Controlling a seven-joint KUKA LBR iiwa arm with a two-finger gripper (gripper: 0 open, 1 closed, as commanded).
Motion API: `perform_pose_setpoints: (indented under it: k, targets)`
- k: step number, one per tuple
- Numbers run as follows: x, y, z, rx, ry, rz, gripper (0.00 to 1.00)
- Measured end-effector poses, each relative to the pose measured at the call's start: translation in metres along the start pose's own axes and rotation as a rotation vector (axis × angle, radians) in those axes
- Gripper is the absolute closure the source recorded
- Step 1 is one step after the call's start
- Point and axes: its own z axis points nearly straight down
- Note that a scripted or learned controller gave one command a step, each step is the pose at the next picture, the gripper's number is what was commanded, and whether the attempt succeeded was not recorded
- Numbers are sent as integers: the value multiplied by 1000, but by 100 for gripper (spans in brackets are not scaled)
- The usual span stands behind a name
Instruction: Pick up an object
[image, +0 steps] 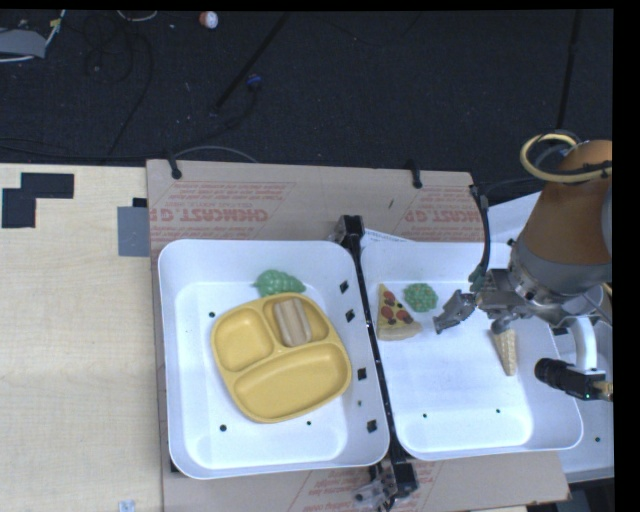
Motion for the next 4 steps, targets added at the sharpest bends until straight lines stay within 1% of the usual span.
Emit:
perform_pose_setpoints:
  k: [1,2,3,4]
  targets:
    - [0,3,-7,-14,-2,-2,0]
    - [-5,11,43,-8,-1,-2,0]
    - [-14,8,92,-7,0,-1,0]
    - [-14,8,115,-10,-1,-1,0]
